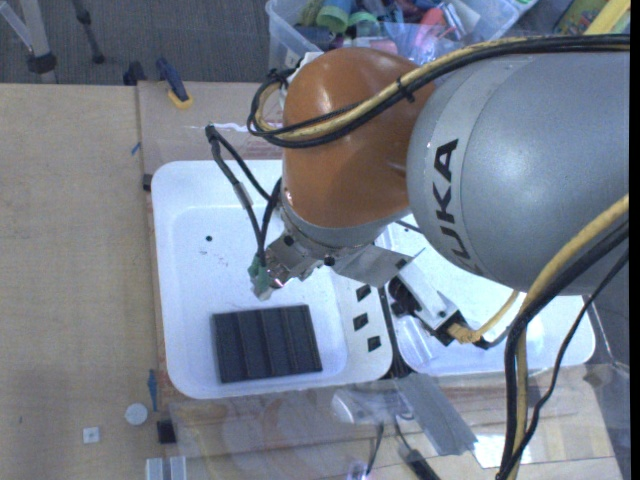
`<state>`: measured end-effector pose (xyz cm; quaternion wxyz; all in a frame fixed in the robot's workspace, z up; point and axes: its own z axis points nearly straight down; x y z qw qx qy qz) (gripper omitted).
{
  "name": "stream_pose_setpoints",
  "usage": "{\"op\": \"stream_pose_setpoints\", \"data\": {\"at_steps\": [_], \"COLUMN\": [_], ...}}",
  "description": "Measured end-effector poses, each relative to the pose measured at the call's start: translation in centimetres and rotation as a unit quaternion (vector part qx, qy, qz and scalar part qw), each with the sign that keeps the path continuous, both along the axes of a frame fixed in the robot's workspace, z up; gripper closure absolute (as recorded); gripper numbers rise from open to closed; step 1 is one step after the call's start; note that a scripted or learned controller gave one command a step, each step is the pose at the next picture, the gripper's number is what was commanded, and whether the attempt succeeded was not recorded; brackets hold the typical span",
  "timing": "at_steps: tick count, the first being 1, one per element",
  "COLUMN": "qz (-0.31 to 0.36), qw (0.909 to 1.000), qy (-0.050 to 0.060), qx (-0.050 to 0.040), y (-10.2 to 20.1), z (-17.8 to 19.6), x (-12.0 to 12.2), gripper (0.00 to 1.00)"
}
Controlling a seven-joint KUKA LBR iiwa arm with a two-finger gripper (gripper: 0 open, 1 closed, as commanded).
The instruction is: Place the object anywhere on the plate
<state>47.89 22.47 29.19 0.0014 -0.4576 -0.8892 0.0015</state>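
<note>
Camera view, from above at a slant: the task's thing seems to be the dark ribbed plate (266, 343) — a flat rectangular slab with lengthwise grooves — lying in the near part of the left bin (185, 238), close to its front wall. No separate object can be made out on it or beside it. Just above the slab's far edge hangs the gripper (264, 280), a small greenish-tipped end below the arm's wrist; whether it is wide, narrow or holding anything cannot be told. The arm (480, 158), grey with an orange band, covers most of the right bin (500, 353). Behind the bench stands a clear tub of coloured toys (400, 8).
</note>
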Motion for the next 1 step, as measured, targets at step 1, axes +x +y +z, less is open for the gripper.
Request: {"op": "stream_pose_setpoints", "data": {"at_steps": [1], "qz": [0.139], "qw": [0.9903], "qy": [-0.003], "qx": [0.0011], "y": [-1.15], "z": [0.67], "x": [2.27], "gripper": [1.0]}}
